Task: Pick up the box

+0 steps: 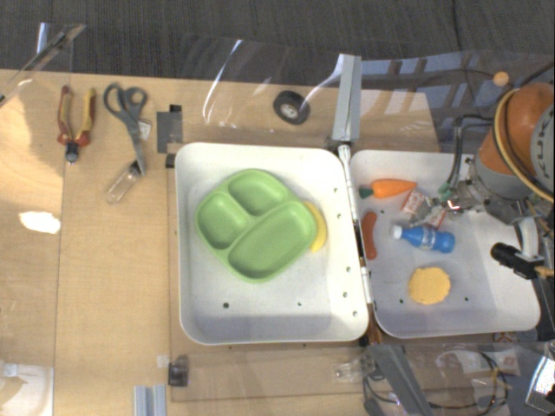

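The box [414, 203] is a small reddish and white carton lying tilted in the right bin [486, 315], just below the orange carrot [393, 187]. My gripper [449, 201] hangs low over the bin immediately right of the box, under the grey wrist with the orange band [520, 137]. It sits above the blue bottle [427, 237] and appears close to the box's right end. Whether it touches the box is unclear.
The right bin also holds a red sausage [368, 234] by its left wall and a round orange biscuit [429, 285]. In the left bin [260, 323] lie a green divided plate [257, 224] and a yellow item [317, 229]. Scissors [130, 120], pliers [73, 120] and tape [291, 106] rest on the bench.
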